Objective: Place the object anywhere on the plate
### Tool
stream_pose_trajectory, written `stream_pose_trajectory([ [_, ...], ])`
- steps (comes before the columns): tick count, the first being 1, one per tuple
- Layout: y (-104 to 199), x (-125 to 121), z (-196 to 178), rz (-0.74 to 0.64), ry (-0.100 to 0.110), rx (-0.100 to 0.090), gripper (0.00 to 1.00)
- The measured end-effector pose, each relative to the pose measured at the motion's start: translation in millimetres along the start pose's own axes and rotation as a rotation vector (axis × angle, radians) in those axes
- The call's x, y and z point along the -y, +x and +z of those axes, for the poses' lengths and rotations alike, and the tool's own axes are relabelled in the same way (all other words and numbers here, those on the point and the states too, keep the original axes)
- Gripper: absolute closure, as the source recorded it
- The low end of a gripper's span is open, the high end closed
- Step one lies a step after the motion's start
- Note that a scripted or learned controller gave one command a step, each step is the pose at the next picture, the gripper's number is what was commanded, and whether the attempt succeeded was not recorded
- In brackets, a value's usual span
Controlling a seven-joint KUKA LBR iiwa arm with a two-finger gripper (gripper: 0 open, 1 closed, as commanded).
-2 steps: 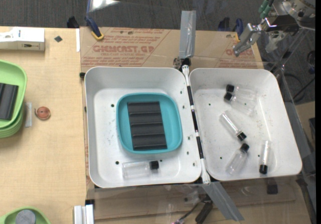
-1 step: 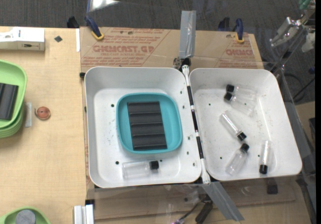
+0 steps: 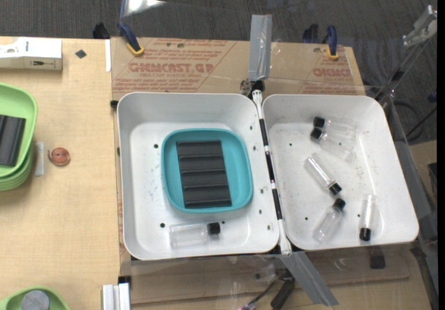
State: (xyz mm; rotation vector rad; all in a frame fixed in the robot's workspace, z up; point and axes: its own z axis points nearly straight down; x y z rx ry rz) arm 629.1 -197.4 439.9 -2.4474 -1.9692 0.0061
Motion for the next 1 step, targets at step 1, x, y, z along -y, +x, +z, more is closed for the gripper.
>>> stream_pose_trajectory([
  [1, -8.9, 21.0, 163.8, -0.004, 0.0, -0.001, 0.0],
])
